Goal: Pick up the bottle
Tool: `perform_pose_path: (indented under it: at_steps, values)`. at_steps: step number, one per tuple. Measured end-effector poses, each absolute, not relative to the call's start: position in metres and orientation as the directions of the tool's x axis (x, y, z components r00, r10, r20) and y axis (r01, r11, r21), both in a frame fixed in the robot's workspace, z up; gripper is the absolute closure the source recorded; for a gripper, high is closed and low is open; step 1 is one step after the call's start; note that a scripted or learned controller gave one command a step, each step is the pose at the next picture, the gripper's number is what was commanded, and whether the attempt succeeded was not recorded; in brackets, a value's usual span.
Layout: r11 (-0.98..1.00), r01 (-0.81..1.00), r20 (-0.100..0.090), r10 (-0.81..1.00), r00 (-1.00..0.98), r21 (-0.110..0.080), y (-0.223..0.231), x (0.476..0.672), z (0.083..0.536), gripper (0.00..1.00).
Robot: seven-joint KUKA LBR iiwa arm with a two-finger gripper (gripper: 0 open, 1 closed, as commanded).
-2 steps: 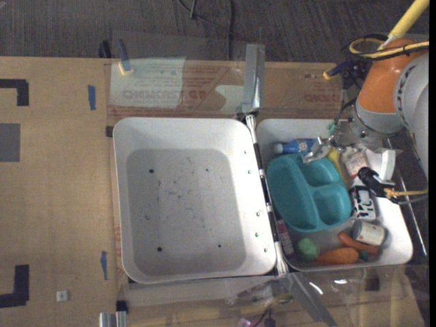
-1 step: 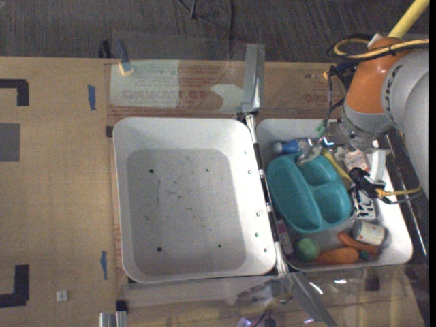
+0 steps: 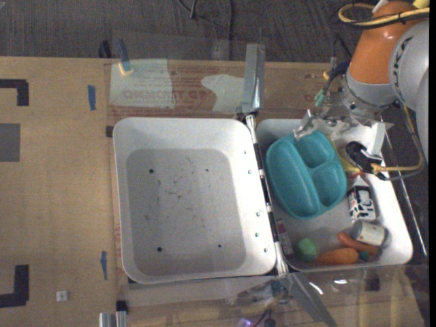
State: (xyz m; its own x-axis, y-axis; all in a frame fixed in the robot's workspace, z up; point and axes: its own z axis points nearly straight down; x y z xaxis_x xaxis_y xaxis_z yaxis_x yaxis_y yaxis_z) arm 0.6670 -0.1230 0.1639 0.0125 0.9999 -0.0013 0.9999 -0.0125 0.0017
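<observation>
The arm point(image 3: 390, 43) comes in from the right, and its claw point(image 3: 319, 120) hangs over the far edge of the right bin point(image 3: 403, 245), just above the far rim of a teal divided plate point(image 3: 305, 177). Whether the claw is released or clenched cannot be told from this angle, and nothing is seen in its grasp.

The bottle point(image 3: 361, 204), small and white with black markings, lies in the right bin just beside the plate's right edge, on the near side of the claw and apart from it. Nearer the front wall, a short white cylinder point(image 3: 372, 234) sits close to the bottle. 2 orange carrot-like pieces lie there too: a small one point(image 3: 353, 240) touching the cylinder and a larger one point(image 3: 338, 255) along the front wall. A green rounded thing point(image 3: 308, 248) sits to the left of the larger piece, near the front left corner.

The left bin point(image 3: 129, 136) stands beside the right one on the tan surface point(image 3: 54, 182), its floor marked with small dark specks.
</observation>
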Motion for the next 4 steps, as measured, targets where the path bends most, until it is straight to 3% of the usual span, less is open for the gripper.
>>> perform_pose_path:
  at_steps: [1, 2, 3, 4]
  values:
    - [-0.027, 0.999, -0.001, 1.0, 0.027, 0.027, -0.159, 0.668, 0.114, 0.0]
    - [0.095, 0.995, -0.009, 0.995, -0.095, 0.033, -0.159, 0.678, 0.109, 0.0]
    - [0.098, 0.994, -0.013, 0.995, -0.098, 0.042, -0.159, 0.681, 0.128, 1.0]
    - [-0.316, 0.949, -0.002, 0.949, 0.316, -0.001, -0.128, 0.663, 0.256, 1.0]
